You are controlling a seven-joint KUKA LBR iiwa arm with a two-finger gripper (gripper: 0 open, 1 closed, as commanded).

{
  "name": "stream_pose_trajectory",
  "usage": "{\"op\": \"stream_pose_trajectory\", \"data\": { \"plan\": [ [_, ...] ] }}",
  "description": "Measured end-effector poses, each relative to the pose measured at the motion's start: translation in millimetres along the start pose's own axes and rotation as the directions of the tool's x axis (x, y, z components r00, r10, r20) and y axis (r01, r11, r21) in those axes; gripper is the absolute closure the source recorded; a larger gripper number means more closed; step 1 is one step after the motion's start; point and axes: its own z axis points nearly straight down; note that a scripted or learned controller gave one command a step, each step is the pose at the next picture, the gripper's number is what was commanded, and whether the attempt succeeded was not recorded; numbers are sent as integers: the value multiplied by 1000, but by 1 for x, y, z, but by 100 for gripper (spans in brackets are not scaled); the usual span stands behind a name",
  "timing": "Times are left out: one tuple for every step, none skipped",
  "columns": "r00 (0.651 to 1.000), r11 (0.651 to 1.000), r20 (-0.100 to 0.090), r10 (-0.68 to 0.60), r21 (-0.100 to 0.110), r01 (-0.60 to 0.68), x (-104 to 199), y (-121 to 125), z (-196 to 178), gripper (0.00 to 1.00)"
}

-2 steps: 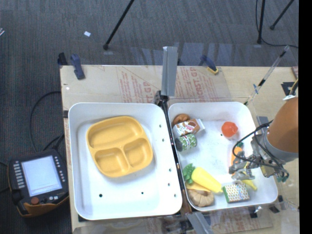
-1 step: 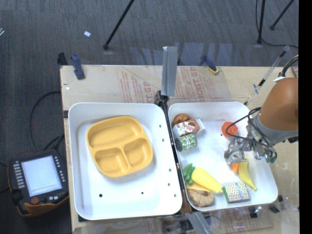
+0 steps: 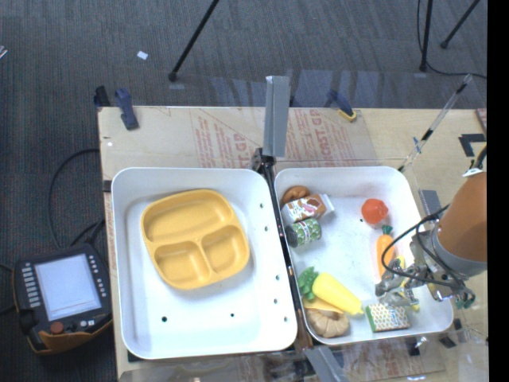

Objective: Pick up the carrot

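The carrot (image 3: 385,249) is a slim orange piece with a green top, lying lengthwise near the right wall of the right bin (image 3: 350,175), just below a red tomato (image 3: 374,210). My gripper (image 3: 400,286) hangs low over the bin's near right corner, just below and slightly right of the carrot's lower end. The arm's wrist and cables cover that end of the carrot. Nothing can be made out in the gripper.
The right bin also holds two small cans (image 3: 305,220), a brown pastry (image 3: 295,193), a yellow corn cob (image 3: 334,293), a bread piece (image 3: 328,322) and a green-patterned box (image 3: 387,317) right beside the gripper. A yellow divided plate (image 3: 195,237) lies in the left bin (image 3: 127,293).
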Motion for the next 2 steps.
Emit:
{"op": "stream_pose_trajectory", "data": {
  "plan": [
    [999, 1000, 40, -6, 10, 6, -14, 1, -9, 0],
    [988, 988, -12, -154, -7, 154, -67, 8, 4, 0]
  ]
}}
